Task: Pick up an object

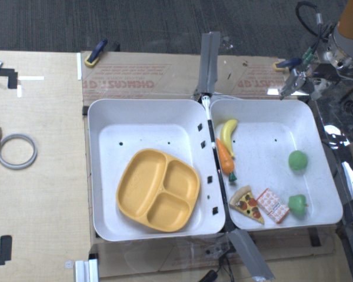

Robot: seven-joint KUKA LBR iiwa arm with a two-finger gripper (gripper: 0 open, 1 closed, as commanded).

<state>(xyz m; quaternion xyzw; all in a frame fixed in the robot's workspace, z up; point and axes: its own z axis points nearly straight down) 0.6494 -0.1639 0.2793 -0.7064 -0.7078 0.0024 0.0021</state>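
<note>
The light was bright and even, the 2 white bins (100, 157) shone with soft shadows inside, and the picture looked a little fuzzy.

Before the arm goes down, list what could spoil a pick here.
The banana and carrot lie touching against the right bin's left wall, so a grasp may catch both or hit the wall. The pizza slice and the red-and-white packet lie flat and close together, hard to grip singly.
</note>
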